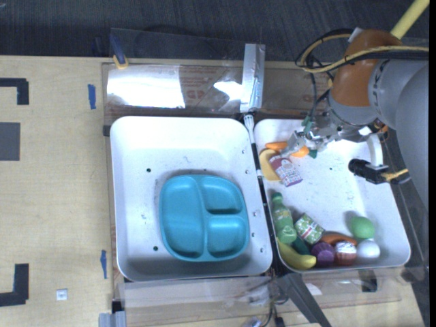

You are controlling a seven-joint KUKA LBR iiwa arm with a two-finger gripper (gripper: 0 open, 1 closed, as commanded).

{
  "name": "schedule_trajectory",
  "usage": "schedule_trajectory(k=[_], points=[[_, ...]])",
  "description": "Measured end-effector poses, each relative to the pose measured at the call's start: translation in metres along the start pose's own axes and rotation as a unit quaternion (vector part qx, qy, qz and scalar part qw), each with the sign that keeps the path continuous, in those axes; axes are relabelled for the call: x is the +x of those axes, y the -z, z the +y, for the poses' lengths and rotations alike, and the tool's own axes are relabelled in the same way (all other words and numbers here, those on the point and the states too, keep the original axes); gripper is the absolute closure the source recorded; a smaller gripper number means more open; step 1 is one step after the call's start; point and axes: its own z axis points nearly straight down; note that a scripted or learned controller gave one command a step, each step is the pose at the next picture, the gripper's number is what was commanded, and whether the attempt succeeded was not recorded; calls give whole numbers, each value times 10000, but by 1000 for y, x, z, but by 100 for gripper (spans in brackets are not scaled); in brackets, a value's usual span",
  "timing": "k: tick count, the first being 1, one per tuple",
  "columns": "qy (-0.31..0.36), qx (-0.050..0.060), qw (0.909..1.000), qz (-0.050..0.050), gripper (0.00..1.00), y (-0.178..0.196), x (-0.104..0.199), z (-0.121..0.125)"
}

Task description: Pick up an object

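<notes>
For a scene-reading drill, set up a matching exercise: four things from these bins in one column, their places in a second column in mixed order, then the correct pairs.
Things:
1. teal plastic divided tray
2. yellow toy banana
3. green egg-shaped toy
4. two-finger gripper

Places:
A. front edge of the right white bin
B. over the far left part of the right bin
C. middle of the left white bin
D. near the right bin's right side, just behind a white ball

Pairs: 1-C, 2-A, 3-D, 4-B
</notes>
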Motion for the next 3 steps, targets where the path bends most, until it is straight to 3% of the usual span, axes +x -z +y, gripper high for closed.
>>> schedule_trajectory(k=[1, 2, 3], points=[[14, 20, 10000, -5, 100, 10, 0, -1], [-593, -49, 9982, 19, 100, 97, 72, 15], [215, -1, 9998, 25, 100, 93, 83, -63]])
